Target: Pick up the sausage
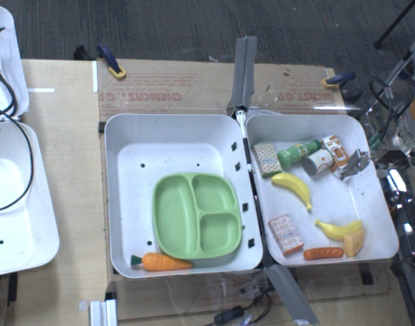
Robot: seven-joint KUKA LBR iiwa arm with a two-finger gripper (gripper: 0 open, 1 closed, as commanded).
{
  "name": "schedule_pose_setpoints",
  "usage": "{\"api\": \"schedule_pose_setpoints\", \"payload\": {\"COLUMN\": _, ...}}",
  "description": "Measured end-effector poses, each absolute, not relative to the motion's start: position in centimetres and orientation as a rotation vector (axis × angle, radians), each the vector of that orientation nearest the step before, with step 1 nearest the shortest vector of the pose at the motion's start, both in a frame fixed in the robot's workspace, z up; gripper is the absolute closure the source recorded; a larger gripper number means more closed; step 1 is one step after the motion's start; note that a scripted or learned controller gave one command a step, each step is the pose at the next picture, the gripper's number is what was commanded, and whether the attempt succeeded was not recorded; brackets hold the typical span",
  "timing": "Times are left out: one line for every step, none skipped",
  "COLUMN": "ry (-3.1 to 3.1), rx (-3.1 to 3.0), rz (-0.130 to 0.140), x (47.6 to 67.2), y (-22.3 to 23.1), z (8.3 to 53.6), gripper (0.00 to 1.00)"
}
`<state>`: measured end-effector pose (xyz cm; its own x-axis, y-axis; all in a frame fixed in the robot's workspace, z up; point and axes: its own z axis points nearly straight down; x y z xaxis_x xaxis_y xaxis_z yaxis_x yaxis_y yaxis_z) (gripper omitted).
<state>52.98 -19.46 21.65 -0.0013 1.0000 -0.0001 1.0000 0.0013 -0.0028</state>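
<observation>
Found the sausage point(323, 253) lying flat at the lower right of the frame, along the near wall of the right bin point(350, 199), between a small box point(285, 233) and an orange wedge point(355, 244). Could not tell the tool's state.

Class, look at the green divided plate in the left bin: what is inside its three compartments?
Nothing lies in the green plate; all three compartments show bare. A carrot lies outside it, at its near edge. What is under the plate is covered.
</observation>
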Motion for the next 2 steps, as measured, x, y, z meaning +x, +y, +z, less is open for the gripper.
{"api": "schedule_pose_setpoints", "payload": {"ry": -2.221, "rx": -2.220, "rz": 0.002, "x": 51.0, "y": -14.8, "z": 9.1, "gripper": 0.00}}
{"api": "schedule_pose_setpoints", "payload": {"ry": -2.391, "rx": -2.033, "rz": 0.003, "x": 50.9, "y": -9.9, "z": 9.1, "gripper": 0.00}}
